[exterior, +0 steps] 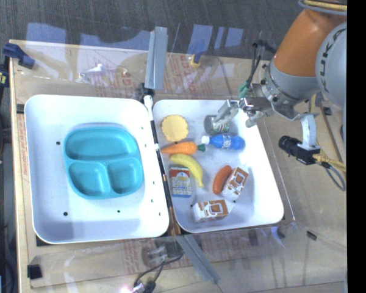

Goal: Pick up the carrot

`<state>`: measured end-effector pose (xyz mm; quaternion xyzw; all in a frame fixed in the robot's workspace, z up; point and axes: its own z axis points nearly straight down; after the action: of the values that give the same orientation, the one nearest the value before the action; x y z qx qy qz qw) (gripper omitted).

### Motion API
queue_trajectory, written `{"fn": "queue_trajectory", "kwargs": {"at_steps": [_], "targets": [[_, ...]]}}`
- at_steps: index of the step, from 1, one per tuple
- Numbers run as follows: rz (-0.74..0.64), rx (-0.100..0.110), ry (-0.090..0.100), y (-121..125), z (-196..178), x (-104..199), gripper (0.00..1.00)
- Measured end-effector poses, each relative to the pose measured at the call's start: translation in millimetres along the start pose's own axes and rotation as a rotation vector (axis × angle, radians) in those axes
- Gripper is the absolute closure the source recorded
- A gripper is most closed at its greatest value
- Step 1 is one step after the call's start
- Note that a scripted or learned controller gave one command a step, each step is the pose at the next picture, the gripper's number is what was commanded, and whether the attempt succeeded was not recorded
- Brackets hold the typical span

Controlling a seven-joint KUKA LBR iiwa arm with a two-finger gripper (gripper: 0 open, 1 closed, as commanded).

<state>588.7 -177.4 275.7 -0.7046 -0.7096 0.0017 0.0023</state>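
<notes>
Two white bins are sitting on the surface, and the carrot point(179, 148) is lying in the right bin point(265, 188) above the banana point(190, 166), likely light, rigid and smooth, best pinched mid-body, while the end effector point(222, 119) is hovering empty, fingers apart.

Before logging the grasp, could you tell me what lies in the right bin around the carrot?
The carrot lies between a yellow round thing and a banana; a blue bottle lies past its green end. What is beneath them is covered.
</notes>
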Motion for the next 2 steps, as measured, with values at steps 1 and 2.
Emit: {"fn": "queue_trajectory", "kwargs": {"at_steps": [1,2], "targets": [[-0.144,0.001,-0.001,15.3,158.5,12.7,0.00],[-0.117,-0.002,-0.002,49.3,184.3,17.2,0.00]]}}
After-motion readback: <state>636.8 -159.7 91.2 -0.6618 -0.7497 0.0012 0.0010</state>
